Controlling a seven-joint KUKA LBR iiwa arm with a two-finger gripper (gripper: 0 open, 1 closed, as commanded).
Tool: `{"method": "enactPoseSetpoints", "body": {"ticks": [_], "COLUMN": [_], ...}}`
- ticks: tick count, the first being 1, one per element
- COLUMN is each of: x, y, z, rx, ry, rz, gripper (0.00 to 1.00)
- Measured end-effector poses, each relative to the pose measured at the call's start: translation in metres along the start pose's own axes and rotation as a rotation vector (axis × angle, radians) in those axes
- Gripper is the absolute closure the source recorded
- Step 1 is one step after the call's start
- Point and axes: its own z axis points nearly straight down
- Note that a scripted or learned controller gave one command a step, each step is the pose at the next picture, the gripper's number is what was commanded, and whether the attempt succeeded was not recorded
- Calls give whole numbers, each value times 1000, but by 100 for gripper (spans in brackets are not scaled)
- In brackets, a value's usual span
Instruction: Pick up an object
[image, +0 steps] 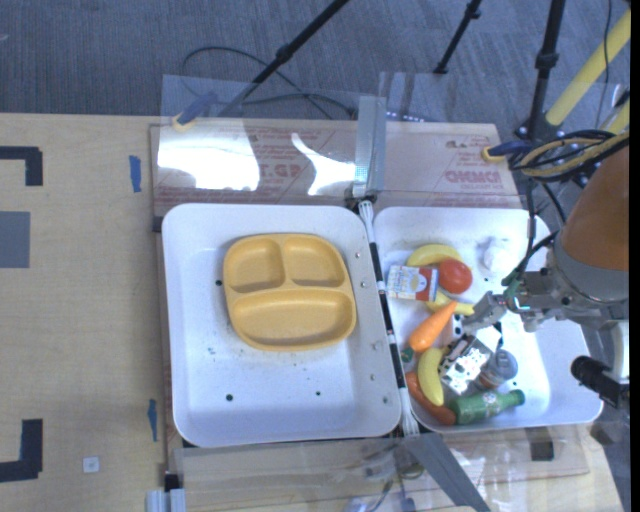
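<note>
The bench (80, 300) was pale wood, marked with blue tape (135, 172); tripod legs (300, 40) stood on grey carpet behind. The gripper (478, 318) hovered over the right bin (570, 395) above the carrot (435, 325) and banana (430, 375); its grip I couldn't make out.

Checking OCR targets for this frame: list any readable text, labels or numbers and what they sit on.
Nothing reads cleanly.
Red print on the clear panel behind the left bin: glare-washed, illegible.
Red print, seemingly mirrored, on the panel behind the right bin: too blurred to quote.
Small carton with red and white label: text too small.
Green bottle label: too small.
Yellow divided plate: no markings visible.
</note>
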Motion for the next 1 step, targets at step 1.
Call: {"method": "enactPoseSetpoints", "body": {"ticks": [1], "x": [-35], "y": [26], "z": [78], "rx": [-29], "ry": [-7], "rz": [-51], "gripper": [0]}}
